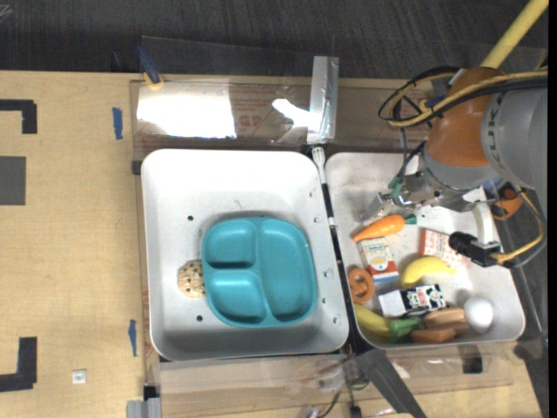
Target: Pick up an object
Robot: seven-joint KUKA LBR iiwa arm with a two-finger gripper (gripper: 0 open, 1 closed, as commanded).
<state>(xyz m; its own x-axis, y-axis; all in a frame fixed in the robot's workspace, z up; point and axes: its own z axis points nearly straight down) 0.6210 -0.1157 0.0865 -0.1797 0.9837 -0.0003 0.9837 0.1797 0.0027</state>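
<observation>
I am at the reaching step: nothing is picked up yet, as far as I can judge. My hand (402, 192) hangs over the right bin (348, 177), toward its twelve o'clock end, with my grey arm (513, 138) and its orange band (457, 133) coming in from three o'clock. The hand is small and dark against the cables here, so I cannot tell whether it is released or clenched, and I see nothing gripped in it.

The nearest thing to take is the carrot (380, 227), lying tilted just below my hand, at about six o'clock from it. Beyond it, further toward six o'clock, the bin is crowded: a small carton (378, 256), a lemon (426, 270), an orange disc (360, 283), a banana (372, 320), a black-and-white box (423, 299), a white egg (479, 313) and a brown sausage-like piece (439, 319), most of them touching or packed close.

The left bin (165, 190) holds a teal tray (258, 270) with a cookie (191, 278) touching its nine o'clock side; both are well apart from me.

The next move, I think, calls for dropping straight onto the carrot, turned so I close across its narrow width, not along its length. It lies fairly free at the twelve o'clock edge of the pile, so I should come down without nudging the carton beside it.
</observation>
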